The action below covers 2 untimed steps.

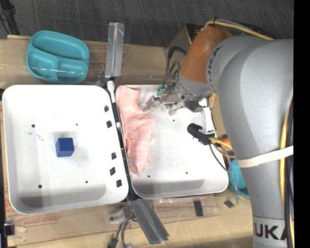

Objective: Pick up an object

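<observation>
A pink cloth (136, 128) lies crumpled along the left side of the right bin (181, 182), from the far corner down past the middle. A small blue cube (65, 146) rests in the left bin (20, 107). My gripper (157, 101) hangs over the far part of the right bin, just right of the cloth's top edge. Its metal fingers (148, 104) point left toward the cloth and stand apart, with nothing between them.
A teal plastic dish (58, 56) sits on the bench beyond the left bin. A metal bar (113, 48) runs along the divide between the bins. The grey arm (253, 102) covers the right bin's right side. A black cable connector (196, 132) hangs there.
</observation>
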Motion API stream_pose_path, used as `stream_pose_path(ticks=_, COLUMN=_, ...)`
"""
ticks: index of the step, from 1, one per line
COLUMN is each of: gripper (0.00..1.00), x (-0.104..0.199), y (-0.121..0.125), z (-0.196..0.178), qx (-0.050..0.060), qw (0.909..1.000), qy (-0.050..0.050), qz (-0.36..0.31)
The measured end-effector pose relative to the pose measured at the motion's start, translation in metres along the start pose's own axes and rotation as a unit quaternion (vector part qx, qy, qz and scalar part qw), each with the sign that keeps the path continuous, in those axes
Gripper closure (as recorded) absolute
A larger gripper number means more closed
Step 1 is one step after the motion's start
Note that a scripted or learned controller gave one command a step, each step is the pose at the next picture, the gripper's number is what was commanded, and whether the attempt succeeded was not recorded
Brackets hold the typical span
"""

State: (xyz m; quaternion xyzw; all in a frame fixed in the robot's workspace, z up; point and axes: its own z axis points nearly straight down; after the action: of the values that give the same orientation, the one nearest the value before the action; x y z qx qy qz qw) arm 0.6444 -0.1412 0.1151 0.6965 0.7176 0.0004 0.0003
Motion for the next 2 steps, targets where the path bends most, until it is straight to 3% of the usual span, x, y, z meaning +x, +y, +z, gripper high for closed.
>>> stream_pose_path(ticks=1, gripper=0.0, x=0.021, y=-0.027, z=0.022, qx=0.001, qw=0.9965, qy=0.0, qz=-0.083)
stream_pose_path(ticks=2, gripper=0.0, x=0.045, y=-0.031, z=0.022, qx=0.001, qw=0.996, qy=0.0, qz=-0.089)
